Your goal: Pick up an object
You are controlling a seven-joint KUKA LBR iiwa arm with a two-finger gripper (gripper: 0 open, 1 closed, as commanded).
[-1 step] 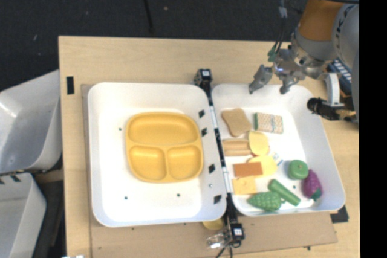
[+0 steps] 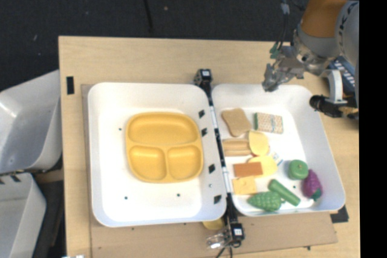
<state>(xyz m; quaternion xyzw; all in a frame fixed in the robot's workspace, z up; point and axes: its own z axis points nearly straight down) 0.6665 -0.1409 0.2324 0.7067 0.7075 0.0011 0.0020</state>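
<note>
A: Where was the two-finger gripper (image 2: pixel 273 79) seen?

B: It was seen over the far rim of the right-hand shallow white bin (image 2: pixel 320 130), hung from the grey arm with the orange band (image 2: pixel 323 6) that reached in from the right. Nothing was seen between its fingers. Whether they were spread or closed could not be told; the tip was too small and dark.

A: And what was laid in that bin?

B: A tan bread-shaped slice (image 2: pixel 236 121) was placed at the near-left of the far end, with a small speckled rectangular packet (image 2: pixel 268 123) just beside it. Below them, a pale tan bar-shaped piece (image 2: pixel 236 147) and a rounded yellow piece (image 2: pixel 258 142) were set touching. An orange rectangular block (image 2: pixel 248 168) and a yellow cheese-like slab (image 2: pixel 244 185) were stacked toward the near end. A green bumpy cluster (image 2: pixel 265 200), a long green pod-like piece (image 2: pixel 284 192), a round green piece (image 2: pixel 297 169) and a purple grape-like bunch (image 2: pixel 312 184) were grouped at the near-right corner.

A: How far were they from the gripper?

B: All were kept apart from it; the speckled packet was nearest.

A: And the left bin?

B: In the left-hand shallow white bin (image 2: pixel 106 148), a yellow three-compartment plastic plate (image 2: pixel 163 146) was laid flat at the centre.
</note>
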